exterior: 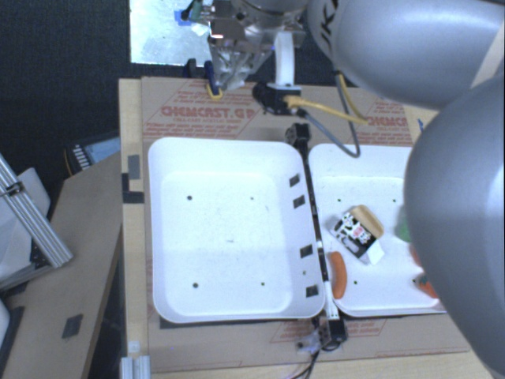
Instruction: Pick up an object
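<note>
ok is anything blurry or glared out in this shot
Camera view: the arm, close to the lens, is soft and out of focus; the left bin is bright, near washed out at its front rim; the black-and-white box in the right bin looks slightly blurred, label unreadable.

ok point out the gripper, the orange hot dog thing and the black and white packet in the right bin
gripper (225,81), camera view, midway between its fingertips, above the far bench edge
orange hot dog thing (339,274), camera view, middle of its length, by the bin's left wall
black and white packet (355,233), camera view, its printed face
</note>
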